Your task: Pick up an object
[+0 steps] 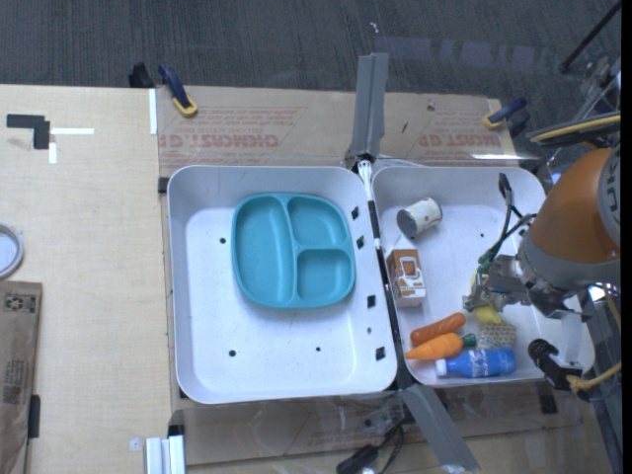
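Note:
My gripper (485,297) hangs low in the right bin (464,181), just above a yellow and grey sponge (496,331). To its left lies a small brown and white carton (406,276). A red sausage (437,325) and an orange carrot (436,346) lie side by side near the bin's front. A blue and white bottle (479,364) lies on its side along the front wall. A small white and tan cup (420,216) lies tipped over at the back. The view shows nothing lifted by the gripper.
The left bin (197,294) holds a teal divided plate (293,250). A grey divider post (370,107) stands behind the two bins. The arm's orange band (583,205) hangs over the right bin's right side. Cables trail near the right edge.

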Robot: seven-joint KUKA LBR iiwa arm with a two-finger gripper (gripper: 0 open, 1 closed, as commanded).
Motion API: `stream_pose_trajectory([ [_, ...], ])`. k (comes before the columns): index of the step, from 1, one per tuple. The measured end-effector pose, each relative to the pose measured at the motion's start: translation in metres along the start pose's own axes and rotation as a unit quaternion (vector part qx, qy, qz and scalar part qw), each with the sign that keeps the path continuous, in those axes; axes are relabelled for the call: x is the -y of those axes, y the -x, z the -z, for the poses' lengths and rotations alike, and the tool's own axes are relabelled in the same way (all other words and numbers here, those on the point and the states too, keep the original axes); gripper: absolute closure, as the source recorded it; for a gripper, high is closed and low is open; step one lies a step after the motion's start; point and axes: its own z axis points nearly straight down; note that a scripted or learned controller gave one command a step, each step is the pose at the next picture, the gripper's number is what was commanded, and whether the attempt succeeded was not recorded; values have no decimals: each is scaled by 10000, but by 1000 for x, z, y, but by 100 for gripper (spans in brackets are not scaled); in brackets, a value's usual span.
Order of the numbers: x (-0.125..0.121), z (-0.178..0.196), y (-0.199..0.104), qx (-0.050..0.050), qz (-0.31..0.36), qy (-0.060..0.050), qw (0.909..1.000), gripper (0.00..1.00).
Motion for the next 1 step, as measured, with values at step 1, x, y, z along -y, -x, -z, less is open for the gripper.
stream_pose_trajectory([
  [1, -29, 103, -92, 3, 137, 10, 9999, 100],
])
